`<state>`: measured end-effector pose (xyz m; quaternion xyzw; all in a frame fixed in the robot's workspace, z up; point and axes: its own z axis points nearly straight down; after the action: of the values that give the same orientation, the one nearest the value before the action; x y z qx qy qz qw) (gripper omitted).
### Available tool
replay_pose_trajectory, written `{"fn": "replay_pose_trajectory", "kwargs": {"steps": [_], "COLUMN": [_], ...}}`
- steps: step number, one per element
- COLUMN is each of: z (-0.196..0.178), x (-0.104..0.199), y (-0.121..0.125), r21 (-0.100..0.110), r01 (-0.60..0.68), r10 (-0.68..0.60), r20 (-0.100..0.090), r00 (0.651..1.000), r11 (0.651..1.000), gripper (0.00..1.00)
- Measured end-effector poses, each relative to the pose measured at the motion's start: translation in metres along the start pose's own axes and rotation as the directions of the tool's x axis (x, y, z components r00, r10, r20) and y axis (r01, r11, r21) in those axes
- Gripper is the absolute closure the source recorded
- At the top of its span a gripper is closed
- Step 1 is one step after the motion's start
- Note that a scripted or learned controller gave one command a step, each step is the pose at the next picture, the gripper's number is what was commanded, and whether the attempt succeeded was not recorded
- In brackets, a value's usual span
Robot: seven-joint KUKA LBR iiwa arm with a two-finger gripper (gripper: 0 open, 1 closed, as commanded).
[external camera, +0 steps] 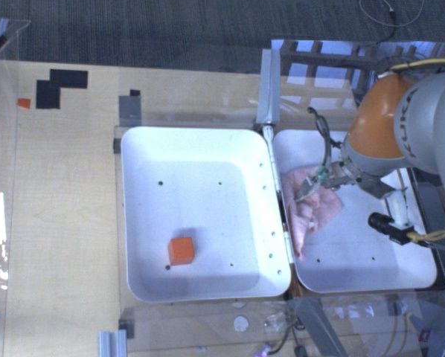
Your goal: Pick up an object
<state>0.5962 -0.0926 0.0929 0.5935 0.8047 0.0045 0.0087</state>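
A crumpled pink cloth (309, 208) lies at the left side of the right bin (371, 270), against the wall between the two bins. My gripper (317, 182) is down on the cloth's upper part, reaching in from the right under the grey arm with its orange band (379, 125). The fingers sit among the cloth's folds, and how they stand is hidden by the folds and the wrist. An orange cube (181, 251) rests in the left bin (144, 199), toward its near-left part, far from the gripper.
A black cable end (390, 227) hangs over the right bin's right side. The metal frame (266, 88) stands behind the bins. Black marks (59, 86) and a small orange mark (24, 103) lie on the bench at far left.
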Motion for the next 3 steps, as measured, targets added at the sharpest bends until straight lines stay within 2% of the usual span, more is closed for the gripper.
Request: {"fn": "replay_pose_trajectory", "kwargs": {"steps": [1,2,3], "z": [0.002,0.001,0.002], "x": [-0.015,-0.011,-0.043], "y": [0.041,-0.017,0.0], "r21": [0.003,0.002,0.003], "r01": [-0.096,-0.091,-0.34], "r10": [0.096,0.091,0.34], "r20": [-0.002,-0.002,-0.001], "r00": [0.995,0.996,0.94], "r11": [0.995,0.996,0.94], "gripper": [0.0,0.0,0.0]}}
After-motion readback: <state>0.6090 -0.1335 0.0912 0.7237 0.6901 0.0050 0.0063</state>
